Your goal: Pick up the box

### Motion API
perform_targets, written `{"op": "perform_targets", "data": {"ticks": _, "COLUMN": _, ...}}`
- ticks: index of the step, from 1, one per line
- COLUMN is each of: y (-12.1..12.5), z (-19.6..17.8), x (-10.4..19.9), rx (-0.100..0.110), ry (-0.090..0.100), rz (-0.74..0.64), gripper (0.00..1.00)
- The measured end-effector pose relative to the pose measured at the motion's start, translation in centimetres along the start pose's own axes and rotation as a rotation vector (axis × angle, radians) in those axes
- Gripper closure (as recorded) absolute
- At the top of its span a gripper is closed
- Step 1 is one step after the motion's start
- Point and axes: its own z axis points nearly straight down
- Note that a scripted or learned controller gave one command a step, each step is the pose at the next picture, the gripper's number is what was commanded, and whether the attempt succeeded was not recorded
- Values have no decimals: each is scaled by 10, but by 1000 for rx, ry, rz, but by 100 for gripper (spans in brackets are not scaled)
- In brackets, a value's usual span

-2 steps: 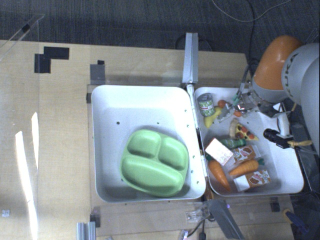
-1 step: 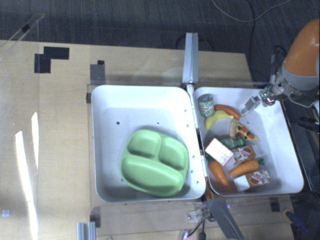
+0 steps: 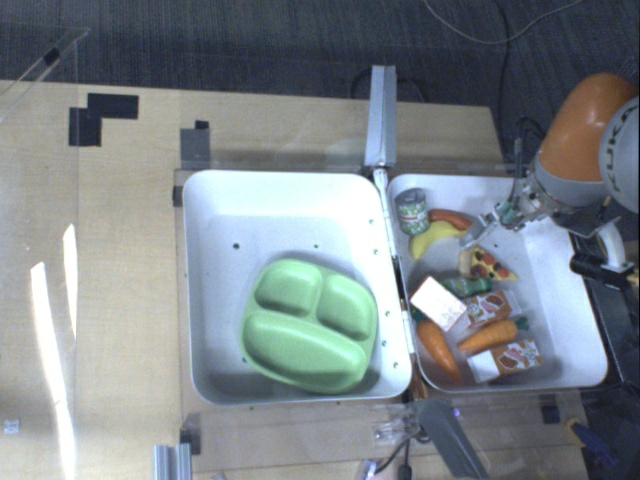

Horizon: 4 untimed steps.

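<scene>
A white box [image 3: 438, 303] lies flat in the right bin [image 3: 560, 268], near its left wall. A second box [image 3: 505, 359], white and red, lies at the bin's front, and a small reddish carton [image 3: 487, 309] sits between them. My gripper [image 3: 497, 218] hangs over the back of the right bin, above a pizza-slice toy [image 3: 484, 263] and to the right of a banana [image 3: 437, 236]. It is apart from all the boxes, and I see nothing held in it.
A can [image 3: 411, 211] stands at the right bin's back left corner. Two carrots [image 3: 437, 348] [image 3: 487, 335] lie among the boxes. The left bin [image 3: 230, 228] holds a green compartment tray [image 3: 310, 325]. A metal post [image 3: 381, 118] rises behind the divider.
</scene>
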Motion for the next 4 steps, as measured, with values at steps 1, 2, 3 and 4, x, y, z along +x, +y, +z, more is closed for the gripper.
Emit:
{"op": "perform_targets", "data": {"ticks": 1, "y": 39, "z": -5, "x": 17, "rx": 14, "ry": 8, "rz": 83, "gripper": 0}}
{"op": "perform_targets", "data": {"ticks": 2, "y": -11, "z": 7, "x": 66, "rx": 12, "ry": 7, "rz": 160, "gripper": 0}}
{"op": "perform_targets", "data": {"ticks": 3, "y": -8, "z": -5, "x": 65, "rx": 4, "ry": 5, "rz": 158, "gripper": 100}}
{"op": "perform_targets", "data": {"ticks": 4, "y": -8, "z": -5, "x": 65, "rx": 5, "ry": 5, "rz": 158, "gripper": 0}}
